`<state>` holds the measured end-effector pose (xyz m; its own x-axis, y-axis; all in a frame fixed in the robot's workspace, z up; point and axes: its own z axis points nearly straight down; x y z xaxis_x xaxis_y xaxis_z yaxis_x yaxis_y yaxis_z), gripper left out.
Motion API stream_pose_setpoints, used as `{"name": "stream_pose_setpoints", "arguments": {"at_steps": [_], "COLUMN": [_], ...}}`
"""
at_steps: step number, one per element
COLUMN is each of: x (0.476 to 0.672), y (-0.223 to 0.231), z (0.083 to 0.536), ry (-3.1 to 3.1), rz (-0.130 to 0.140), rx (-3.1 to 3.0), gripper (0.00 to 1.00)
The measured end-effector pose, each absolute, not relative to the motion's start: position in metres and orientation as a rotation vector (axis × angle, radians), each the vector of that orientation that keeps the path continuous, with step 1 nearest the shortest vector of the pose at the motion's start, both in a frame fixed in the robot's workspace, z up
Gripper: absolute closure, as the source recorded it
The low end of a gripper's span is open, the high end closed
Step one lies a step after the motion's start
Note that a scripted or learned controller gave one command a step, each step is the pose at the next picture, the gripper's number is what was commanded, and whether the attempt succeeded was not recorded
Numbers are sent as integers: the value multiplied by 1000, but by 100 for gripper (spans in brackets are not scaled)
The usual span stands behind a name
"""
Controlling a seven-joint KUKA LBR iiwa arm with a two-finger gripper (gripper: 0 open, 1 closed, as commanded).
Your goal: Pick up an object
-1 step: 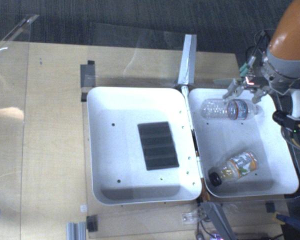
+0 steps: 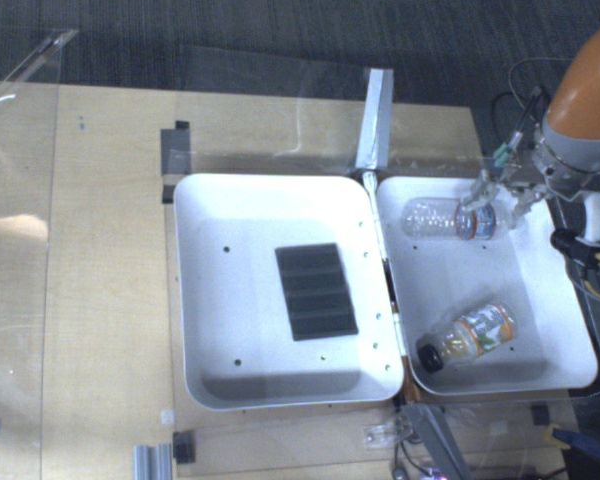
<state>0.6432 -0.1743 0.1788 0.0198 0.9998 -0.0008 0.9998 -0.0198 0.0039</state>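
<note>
1. Toward the upper right of the frame, the gripper (image 2: 492, 200) hangs low over the right bin (image 2: 565, 328), at the capped end of a clear plastic bottle (image 2: 442, 219); whether the pincer is spread or closed, and whether it has hold of anything, cannot be told from this view.
2. That clear bottle lies on its side near the top edge of the right bin, body pointing left, blue-labelled neck pointing right toward the gripper.
3. Lower in the same bin lies a second bottle (image 2: 470, 335), on its side at a slant, dark cap at lower left, yellow-and-orange label around the middle; well apart from the first.
4. Left of centre, the left bin (image 2: 205, 268) holds a flat dark ribbed pad (image 2: 315, 290).
5. Judgement on handling: the clear bottle looks empty, so probably light, thin-walled and springy; smooth and round, so likely to roll or squirt out of a pinch; the stiffer neck or cap end seems the safer place to take hold, fingers across the axis.
</note>
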Motion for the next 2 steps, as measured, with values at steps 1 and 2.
{"name": "stream_pose_setpoints", "arguments": {"at_steps": [1,2], "x": [664,669], "y": [-187,-171], "z": [136,123], "ry": [2364,2490], "rz": [27,24], "rx": [2019,1837], "gripper": [0,0]}}
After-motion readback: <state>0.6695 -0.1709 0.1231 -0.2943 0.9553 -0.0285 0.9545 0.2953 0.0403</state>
